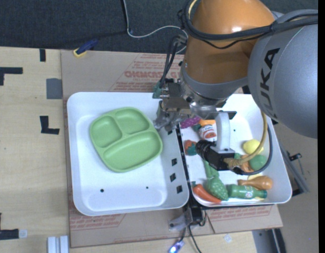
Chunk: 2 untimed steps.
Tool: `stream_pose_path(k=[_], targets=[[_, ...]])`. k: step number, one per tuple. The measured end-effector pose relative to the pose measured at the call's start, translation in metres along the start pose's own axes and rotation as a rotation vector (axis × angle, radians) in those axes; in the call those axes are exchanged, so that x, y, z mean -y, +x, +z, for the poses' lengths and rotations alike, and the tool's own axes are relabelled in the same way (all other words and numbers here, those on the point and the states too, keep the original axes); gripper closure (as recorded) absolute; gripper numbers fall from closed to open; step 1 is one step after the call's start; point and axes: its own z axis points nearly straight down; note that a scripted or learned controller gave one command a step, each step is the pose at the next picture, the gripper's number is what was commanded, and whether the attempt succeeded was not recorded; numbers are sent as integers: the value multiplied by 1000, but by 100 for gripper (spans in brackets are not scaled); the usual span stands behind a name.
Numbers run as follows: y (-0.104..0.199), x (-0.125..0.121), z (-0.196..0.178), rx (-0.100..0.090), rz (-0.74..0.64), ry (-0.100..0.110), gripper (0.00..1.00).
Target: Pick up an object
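Down at the near edge of the bench [36, 194], a tangle of cables [186, 217] sits just below the seam where the two bins meet. Into the right bin [285, 196] now, and this is where the choice lies: a carrot [203, 194] is tucked against the near rim, a bumpy green vegetable [215, 185] is touching it, a green bottle-shaped toy [247, 193] lies along the same rim, and an orange drumstick [260, 182] sits just behind that. Further in, a yellow lemon [251, 146] sits toward the right wall, and a small orange-labelled can [207, 130] stands near the divider with a purple piece [191, 123] just beyond it.

Over in the left bin [125, 191] there is one thing alone, a green divided plate [126, 138], flat and tilted toward the far left corner.

And the gripper [170, 115]? It hangs low over the divider, near the far end of it, under the arm's big orange band [225, 30]. Whether it is apart or together cannot be told from here; the wrist hardware hides that. Nothing is seen clamped in it and nothing is seen raised off either bin floor, so by the look of things the pick is not yet made: a grasp and the lift are all left to do.

Beyond the bins, the bench top is brown cardboard [125, 70] with reddish print, black marks at the left edge, a small yellow-and-blue item [86, 47] at the far edge, then dark cloth [57, 9] with a thin pale cable [131, 33] trailing across.
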Motion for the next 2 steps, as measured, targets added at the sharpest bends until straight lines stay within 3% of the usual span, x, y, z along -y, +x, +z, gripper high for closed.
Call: stream_pose_path(k=[1, 2], targets=[[48, 15, -11, 0, -5, -1, 100], [-8, 14, -88, -1, 4, -9, 100]])
